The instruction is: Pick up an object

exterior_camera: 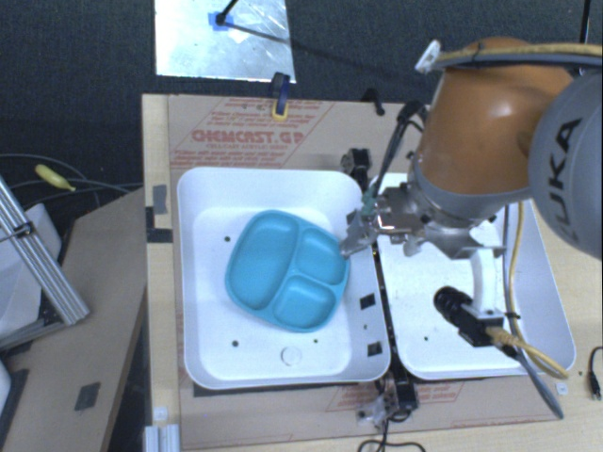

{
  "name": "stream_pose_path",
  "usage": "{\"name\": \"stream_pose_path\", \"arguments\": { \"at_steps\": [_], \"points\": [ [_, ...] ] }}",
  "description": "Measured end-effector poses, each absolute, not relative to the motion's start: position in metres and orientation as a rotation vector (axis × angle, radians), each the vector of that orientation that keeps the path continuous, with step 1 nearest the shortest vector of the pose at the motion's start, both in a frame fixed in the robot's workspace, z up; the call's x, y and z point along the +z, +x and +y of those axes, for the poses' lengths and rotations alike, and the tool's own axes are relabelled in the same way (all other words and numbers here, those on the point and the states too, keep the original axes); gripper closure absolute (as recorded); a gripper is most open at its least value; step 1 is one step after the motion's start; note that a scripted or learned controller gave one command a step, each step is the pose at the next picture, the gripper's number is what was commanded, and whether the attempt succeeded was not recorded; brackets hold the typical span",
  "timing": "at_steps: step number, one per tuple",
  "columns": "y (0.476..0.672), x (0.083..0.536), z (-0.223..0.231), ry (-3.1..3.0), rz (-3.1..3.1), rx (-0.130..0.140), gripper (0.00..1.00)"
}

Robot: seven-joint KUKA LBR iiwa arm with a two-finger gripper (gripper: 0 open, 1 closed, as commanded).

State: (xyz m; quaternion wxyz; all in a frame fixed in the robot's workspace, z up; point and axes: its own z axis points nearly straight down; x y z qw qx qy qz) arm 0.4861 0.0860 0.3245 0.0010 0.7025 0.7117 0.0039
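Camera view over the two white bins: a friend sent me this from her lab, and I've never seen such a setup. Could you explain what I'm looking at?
The picture comes from a single camera fixed overhead, looking down at a slant. The big grey and orange shape on the right is a robot arm reaching in. At its tip is its gripper, the part meant for picking things up. Below it are two shallow white bins side by side. In the left bin lies a blue plate with three sections. The gripper hangs near the plate's right edge, close to the divide with the right bin. The plate seems to rest in its bin, and I can't see anything being held.
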Motion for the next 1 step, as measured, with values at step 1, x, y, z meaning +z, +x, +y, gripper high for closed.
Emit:
{"name": "stream_pose_path", "arguments": {
  "at_steps": [1],
  "points": [
    [0.4879,0.3322,0.0811,2.212,2.227,0.009,1.0]
  ]
}}
